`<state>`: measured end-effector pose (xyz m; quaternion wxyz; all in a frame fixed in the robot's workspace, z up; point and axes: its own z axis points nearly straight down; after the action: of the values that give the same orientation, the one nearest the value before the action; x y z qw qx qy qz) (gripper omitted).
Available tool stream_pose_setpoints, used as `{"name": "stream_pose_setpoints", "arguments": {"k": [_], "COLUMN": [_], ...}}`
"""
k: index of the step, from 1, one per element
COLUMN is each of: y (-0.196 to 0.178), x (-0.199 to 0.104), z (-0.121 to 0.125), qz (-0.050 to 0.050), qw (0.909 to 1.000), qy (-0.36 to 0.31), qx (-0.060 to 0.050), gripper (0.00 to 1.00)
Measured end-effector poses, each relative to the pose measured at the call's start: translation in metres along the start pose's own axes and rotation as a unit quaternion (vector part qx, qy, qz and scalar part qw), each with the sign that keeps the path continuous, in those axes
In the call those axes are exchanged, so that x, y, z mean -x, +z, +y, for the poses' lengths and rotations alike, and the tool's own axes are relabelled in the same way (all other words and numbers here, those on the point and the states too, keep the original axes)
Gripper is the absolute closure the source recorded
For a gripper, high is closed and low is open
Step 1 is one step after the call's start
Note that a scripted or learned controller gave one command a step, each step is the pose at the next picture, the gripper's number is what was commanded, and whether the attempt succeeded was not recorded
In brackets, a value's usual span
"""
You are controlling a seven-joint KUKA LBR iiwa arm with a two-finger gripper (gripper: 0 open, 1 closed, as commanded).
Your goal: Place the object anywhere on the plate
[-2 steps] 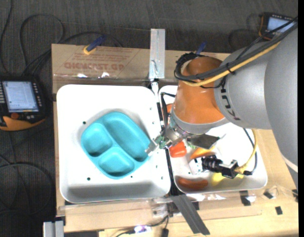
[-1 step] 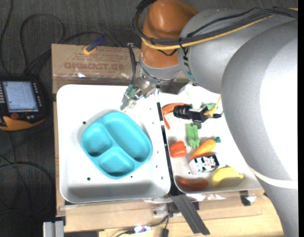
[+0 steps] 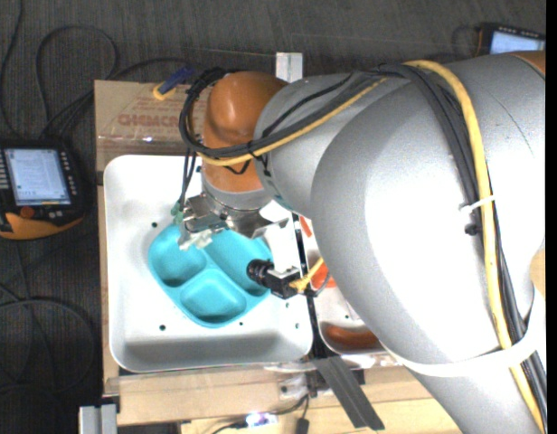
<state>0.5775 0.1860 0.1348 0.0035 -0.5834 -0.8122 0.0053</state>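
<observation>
A blue divided plate (image 3: 202,274) lies in the left white bin (image 3: 134,333), toward the bin's middle and right. It is oblong, and its long axis runs on a slant from upper left to lower right, so that one rounded end points toward the bin's near right corner. Three compartments show in it: one at the lower right end, one along the left, one at the upper right partly under the arm.

The grey arm (image 3: 405,233) comes in from the right and covers most of the right bin (image 3: 342,337). Its orange band (image 3: 238,129) sits above the plate's upper end, and the end effector (image 3: 204,220) hangs over the plate's upper left edge. Whether the end effector is apart or together cannot be told, since the wrist hides it from above. No object can be made out in it.

An orange thing (image 3: 320,274) shows just right of the plate, at the divide between the bins, mostly hidden by the arm. A handheld screen (image 3: 33,181) lies on the floor left of the worktop.
</observation>
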Motion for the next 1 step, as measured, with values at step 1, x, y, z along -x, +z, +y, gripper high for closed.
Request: {"name": "stream_pose_setpoints", "arguments": {"k": [1], "y": [-0.0568], "x": [0.0333], "z": [-0.0146], "qz": [-0.002], "qw": [0.9964], "qy": [-0.084], "qx": [0.001], "gripper": [1.0]}}
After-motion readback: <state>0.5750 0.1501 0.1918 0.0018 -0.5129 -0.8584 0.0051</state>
